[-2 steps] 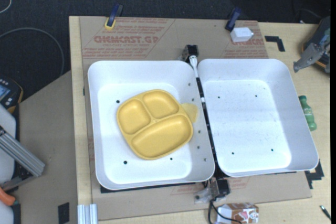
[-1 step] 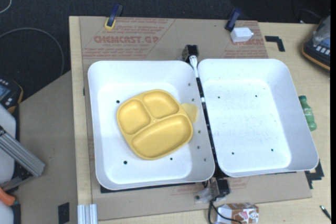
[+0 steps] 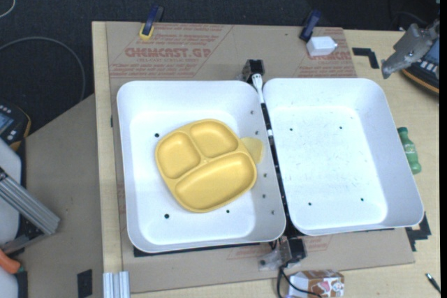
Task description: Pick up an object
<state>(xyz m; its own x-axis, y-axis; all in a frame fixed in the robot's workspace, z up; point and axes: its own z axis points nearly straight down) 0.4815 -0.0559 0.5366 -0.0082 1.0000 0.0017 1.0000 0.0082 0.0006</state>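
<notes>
A yellow divided plate (image 3: 204,165) lies flat in the left bin (image 3: 140,105), a little toward that bin's near side and touching none of its walls. It is smooth, glossy plastic with rounded corners, moulded into three hollows: two small ones on its far side and one long one on its near side. It sits turned at a slant to the bin's walls. Just beside the plate's right edge, touching or slipping under it, lies a small pale yellow piece (image 3: 252,147); what it is cannot be told.

The left bin is a shallow white tray with rounded corners and a few dark specks on its floor. To the plate's right stands the right bin (image 3: 391,150), of the same shape and white finish, its floor dotted with fine dark flecks. The two bins meet along a dark seam.

Both rest on a brown cardboard sheet (image 3: 174,52) with red printed lettering, which covers the tabletop (image 3: 70,143).

Well away from the plate, beyond the right bin's far right corner, the gripper (image 3: 407,52) reaches in at the picture's edge, a grey metal part angled down and to the left. Whether its jaws are spread or closed cannot be told.
</notes>
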